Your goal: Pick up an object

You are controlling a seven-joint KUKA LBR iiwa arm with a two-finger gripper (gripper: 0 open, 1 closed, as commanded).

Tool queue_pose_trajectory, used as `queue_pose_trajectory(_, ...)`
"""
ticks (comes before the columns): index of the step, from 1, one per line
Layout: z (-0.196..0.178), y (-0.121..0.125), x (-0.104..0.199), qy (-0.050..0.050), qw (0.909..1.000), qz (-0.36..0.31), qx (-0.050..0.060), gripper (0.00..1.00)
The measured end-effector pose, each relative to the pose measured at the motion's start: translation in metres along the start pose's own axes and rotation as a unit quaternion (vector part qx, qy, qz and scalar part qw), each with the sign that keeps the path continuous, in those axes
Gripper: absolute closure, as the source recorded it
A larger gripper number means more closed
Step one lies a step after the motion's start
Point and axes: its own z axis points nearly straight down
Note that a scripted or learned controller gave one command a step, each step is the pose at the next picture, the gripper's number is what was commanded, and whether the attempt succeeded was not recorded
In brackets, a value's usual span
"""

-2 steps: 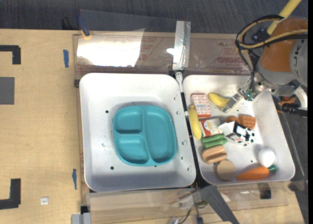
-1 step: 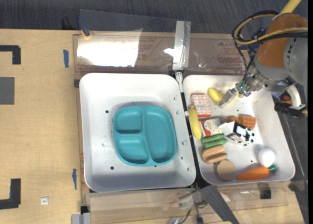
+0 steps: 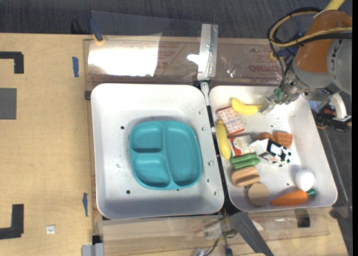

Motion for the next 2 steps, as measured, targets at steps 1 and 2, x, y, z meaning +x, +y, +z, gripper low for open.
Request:
queue_pose_trajectory(1, 0.002, -0.001, 0.002, 0.004, 1.0000, 0.000, 0.003, 0.00)
queue_pose_trajectory(2, -0.019, 0.023, 0.049, 0.004, 0.9993, 0.037, 0.000, 0.00)
